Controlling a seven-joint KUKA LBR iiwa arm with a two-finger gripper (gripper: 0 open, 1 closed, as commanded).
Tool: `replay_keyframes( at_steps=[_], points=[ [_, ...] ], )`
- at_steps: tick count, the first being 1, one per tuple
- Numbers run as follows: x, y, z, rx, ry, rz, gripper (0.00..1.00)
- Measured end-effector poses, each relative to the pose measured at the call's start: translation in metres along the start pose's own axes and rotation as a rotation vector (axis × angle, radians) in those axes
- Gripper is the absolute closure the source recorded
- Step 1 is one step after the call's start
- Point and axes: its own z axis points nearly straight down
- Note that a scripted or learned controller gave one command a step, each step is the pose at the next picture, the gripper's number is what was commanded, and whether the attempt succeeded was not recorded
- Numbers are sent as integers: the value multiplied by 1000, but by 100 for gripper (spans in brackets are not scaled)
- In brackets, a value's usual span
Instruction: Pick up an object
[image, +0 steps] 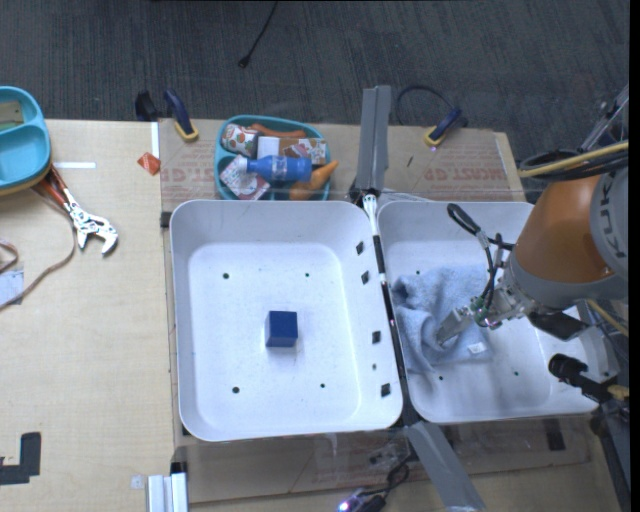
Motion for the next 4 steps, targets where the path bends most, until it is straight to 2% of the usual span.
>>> replay_keyframes(
  at_steps=[1, 2, 3, 4],
  points=[
    [-13, -33, 24, 1, 1, 19, 0],
    [-13, -33, 16, 1, 2, 22, 100],
    [-10, -24, 6, 1, 1, -36, 100],
    [-10, -24, 6, 1, 1, -37, 0]
  ],
)
